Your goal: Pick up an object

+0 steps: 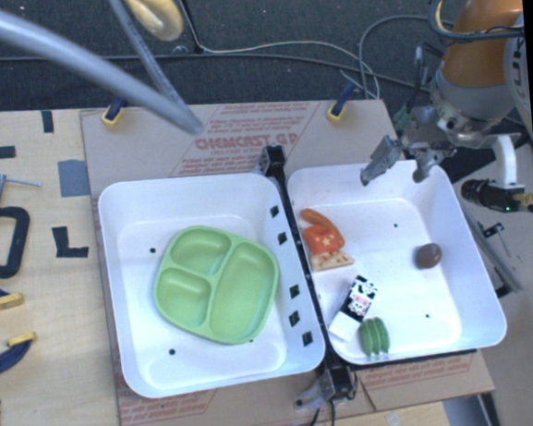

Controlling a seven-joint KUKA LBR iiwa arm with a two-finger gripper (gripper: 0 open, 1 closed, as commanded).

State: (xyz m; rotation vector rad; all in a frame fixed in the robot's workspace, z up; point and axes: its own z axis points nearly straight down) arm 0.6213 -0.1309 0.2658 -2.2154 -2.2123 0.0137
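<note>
Four small things lie in the right bin (463, 237), any of which could serve as the object: a brown lump (427, 255) alone toward the right wall, a red-and-orange piece (322, 237) near the divider, a black-and-white carton (357, 300) lower down, and a green pod (374, 335) just beside that carton near the front rim. The left bin (132, 266) bears a green divided plate (217, 282).

The gripper (401, 166) hangs above the right bin's far rim, its two fingers spread apart with nothing between them, well clear of every object. The orange-banded arm (486, 21) stands behind it at the right.

Judging from this, the reach has not yet committed to a target. The lump looks the easiest, being isolated, but it is rounded and may roll or squirt out if the fingers close off-centre. The carton and pod sit so close that a descent there could catch both or shove one aside. The red piece lies low and near the divider, so a finger might strike the wall or slide over it and close on nothing.
</note>
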